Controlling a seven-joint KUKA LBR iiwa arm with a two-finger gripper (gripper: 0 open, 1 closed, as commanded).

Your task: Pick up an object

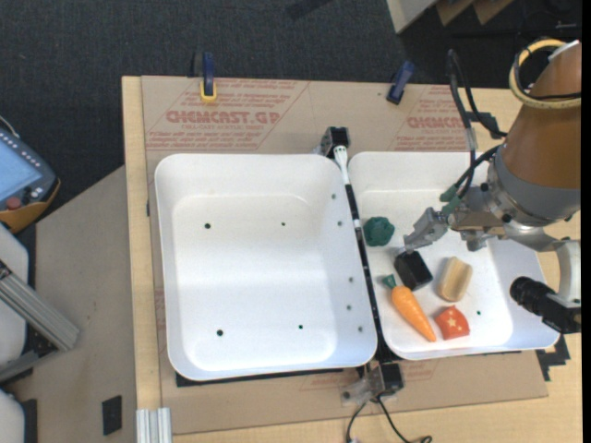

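End effector over the right bin, nothing lifted yet.

The arm (540,146) reaches in from the bench's right edge, and its end effector (427,229) hangs above the right bin (406,344), near that bin's middle. Whether it is released or clenched I cannot tell, and nothing is visible in its grasp. All the candidate things lie on the bin floor toward the bench's front edge: a green object (378,231) by the divider between the bins, a black block (413,269) just below the end effector, a carrot (413,311) touching or nearly touching that block, a tan piece (453,279) and a red piece (452,322) beside it. The left bin (185,340) holds none of them. By my reading, the pick has not been made: choosing a thing, descending, closing and lifting all remain.
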